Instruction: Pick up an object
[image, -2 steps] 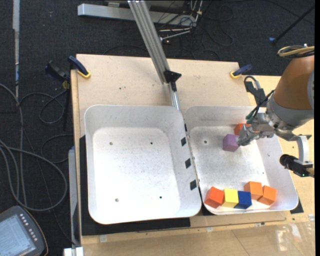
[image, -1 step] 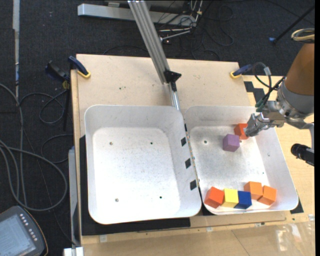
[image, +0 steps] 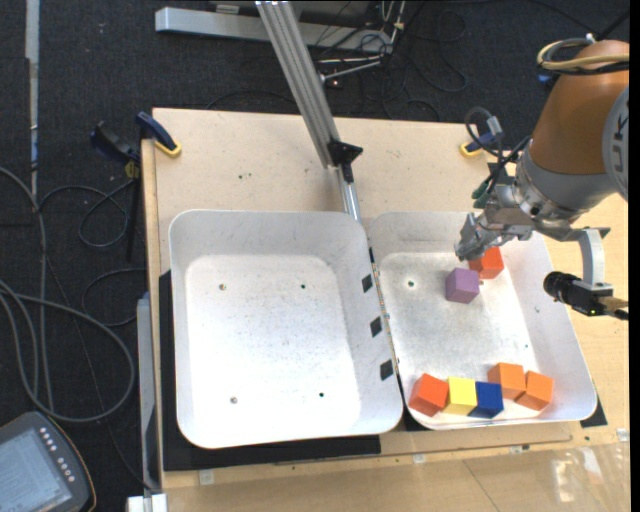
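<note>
Claw (image: 473, 250) above the right bin (image: 560, 330), just over a purple block (image: 462, 285) and an orange block (image: 490, 263) at the bin's far end; finger state impossible to tell. Row of orange, yellow and blue blocks (image: 480, 392) against the near wall; left bin (image: 190, 300) alongside on the counter (image: 250, 150).

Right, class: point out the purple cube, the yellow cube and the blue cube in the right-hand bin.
Purple cube (image: 462, 285), camera view: middle of its top face.
Yellow cube (image: 462, 392), camera view: middle of its top face.
Blue cube (image: 489, 398), camera view: middle of its top face.
</note>
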